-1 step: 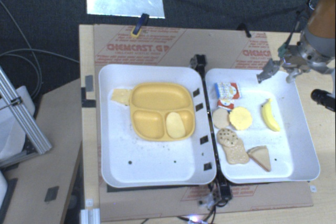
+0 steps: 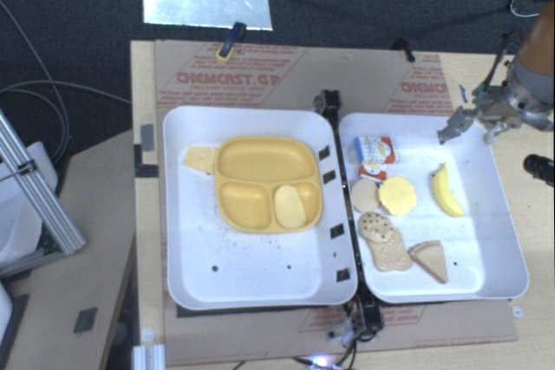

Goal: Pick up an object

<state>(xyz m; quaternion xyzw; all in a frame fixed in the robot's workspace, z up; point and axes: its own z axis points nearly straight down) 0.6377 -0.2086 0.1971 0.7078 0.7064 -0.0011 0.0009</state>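
Observation:
The right bin holds several toy foods. They include a yellow banana, a red, white and blue carton, a round yellow piece, a chocolate-chip cookie, a cracker and a sandwich wedge. My gripper hangs over the bin's far right corner, above and to the right of the banana. It is open, and nothing sits between its fingers.
The left bin carries a yellow divided plate with a pale oval piece in one compartment. A pale slice lies beside the plate. A black divider runs between the bins.

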